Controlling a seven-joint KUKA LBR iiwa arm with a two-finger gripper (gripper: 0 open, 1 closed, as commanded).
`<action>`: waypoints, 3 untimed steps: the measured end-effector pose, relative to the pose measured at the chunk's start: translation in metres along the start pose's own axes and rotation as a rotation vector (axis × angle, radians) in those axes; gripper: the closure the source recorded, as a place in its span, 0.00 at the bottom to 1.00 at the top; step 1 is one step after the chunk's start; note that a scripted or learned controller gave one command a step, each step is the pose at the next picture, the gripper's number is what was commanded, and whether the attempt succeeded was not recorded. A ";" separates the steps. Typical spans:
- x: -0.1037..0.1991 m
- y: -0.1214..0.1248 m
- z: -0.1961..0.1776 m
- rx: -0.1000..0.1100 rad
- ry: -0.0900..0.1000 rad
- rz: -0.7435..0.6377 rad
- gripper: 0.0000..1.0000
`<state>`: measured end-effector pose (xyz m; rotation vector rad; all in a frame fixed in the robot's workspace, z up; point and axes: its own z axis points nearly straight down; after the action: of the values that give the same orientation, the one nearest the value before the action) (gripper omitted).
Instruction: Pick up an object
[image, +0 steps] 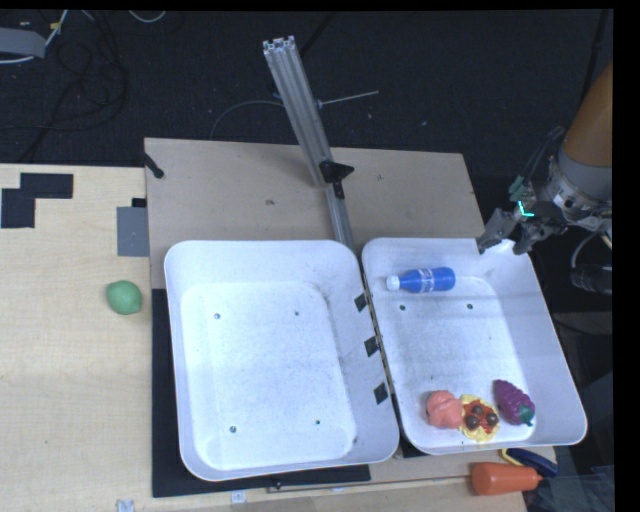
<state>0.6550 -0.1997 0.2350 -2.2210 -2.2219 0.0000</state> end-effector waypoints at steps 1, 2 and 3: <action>0.000 0.000 0.000 0.000 0.000 0.000 0.00; 0.002 -0.001 0.043 0.003 0.001 -0.001 0.00; 0.012 -0.003 0.094 0.004 0.001 0.001 0.00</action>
<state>0.6517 -0.1876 0.1412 -2.2189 -2.2185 0.0035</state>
